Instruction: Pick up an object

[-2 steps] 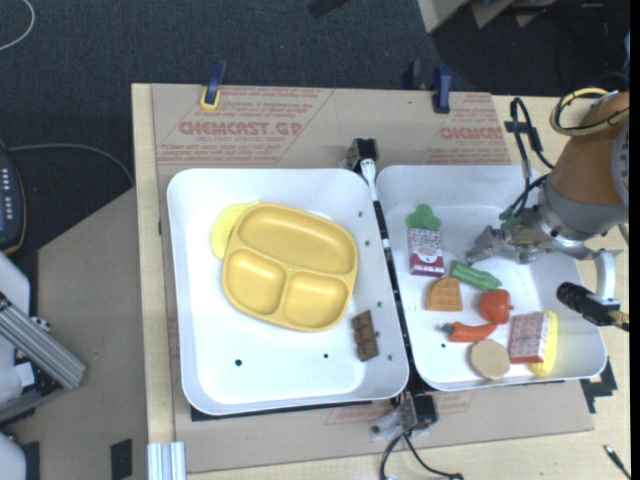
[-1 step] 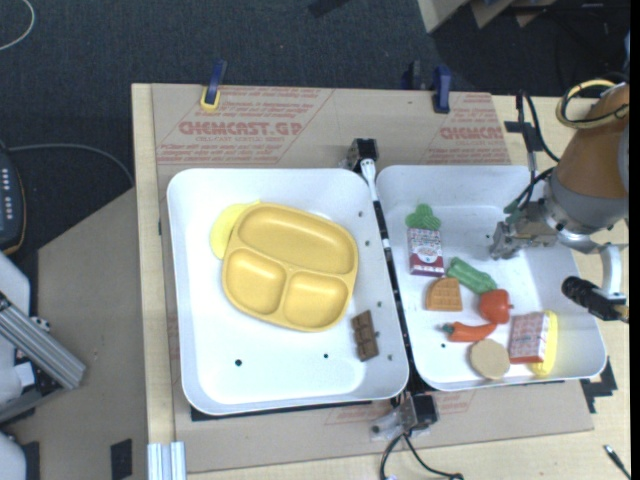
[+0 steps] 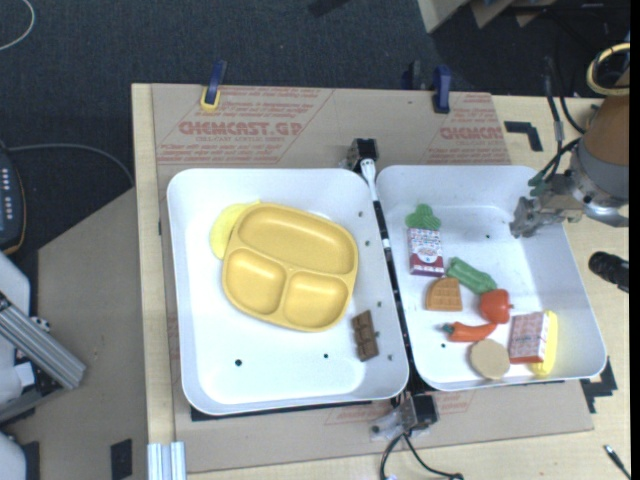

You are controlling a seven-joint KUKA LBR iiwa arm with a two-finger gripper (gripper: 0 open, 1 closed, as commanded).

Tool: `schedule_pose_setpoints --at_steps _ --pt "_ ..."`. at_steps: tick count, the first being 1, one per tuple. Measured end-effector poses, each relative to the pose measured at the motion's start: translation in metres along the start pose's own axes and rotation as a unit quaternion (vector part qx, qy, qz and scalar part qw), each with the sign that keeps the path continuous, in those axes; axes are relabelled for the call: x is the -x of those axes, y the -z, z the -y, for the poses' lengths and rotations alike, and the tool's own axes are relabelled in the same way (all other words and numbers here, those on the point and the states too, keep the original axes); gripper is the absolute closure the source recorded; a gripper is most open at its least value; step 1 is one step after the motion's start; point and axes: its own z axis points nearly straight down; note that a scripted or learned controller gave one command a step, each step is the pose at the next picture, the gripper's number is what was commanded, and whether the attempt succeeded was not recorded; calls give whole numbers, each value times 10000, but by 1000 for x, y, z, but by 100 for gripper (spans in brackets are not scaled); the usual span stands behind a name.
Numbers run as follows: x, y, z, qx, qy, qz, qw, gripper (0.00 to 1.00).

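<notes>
You are looking down on two shallow white bins side by side on a brown board bench. The left bin [image 3: 190, 298] holds a yellow divided plate [image 3: 288, 266] with three compartments, lying slightly tilted toward the bin's upper left. A yellow flat piece [image 3: 224, 230] shows from under its upper left edge. A small brown chocolate bar piece [image 3: 365, 334] lies near the bin's right wall, just beside the plate's lower right corner.

The right bin [image 3: 570, 268] holds the toy food items. A red and white carton with a green top [image 3: 426, 243] lies in the upper left part. Below it sits a waffle-textured orange wedge [image 3: 445, 294]. A green vegetable piece [image 3: 470, 274] lies just right of the wedge, touching a red tomato [image 3: 494, 305]. An orange carrot-like piece [image 3: 470, 331] lies below the tomato. A round tan disc [image 3: 490, 359] rests near the front wall, touching a pink and white block [image 3: 527, 336] with a yellow piece [image 3: 548, 346] on its right side.

The gripper [image 3: 528, 218] is at the upper right of the right bin, above bare bin floor, well apart from the toy food. No item is between its fingers. You cannot tell from this view whether the jaws are spread or pressed together. The arm's grey wrist [image 3: 605, 183] enters from the right.

Two clamps, one yellow [image 3: 211, 90] and one blue [image 3: 441, 88], grip the board's far edge.
</notes>
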Motion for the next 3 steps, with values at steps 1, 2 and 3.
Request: schedule_pose_setpoints --at_steps 1,2,3 --pt "-3 62 4 7 3 1 10000 100" --pt "-2 71 3 -14 4 -6 10000 100" --pt "-60 62 11 -45 27 -32 10000 100"
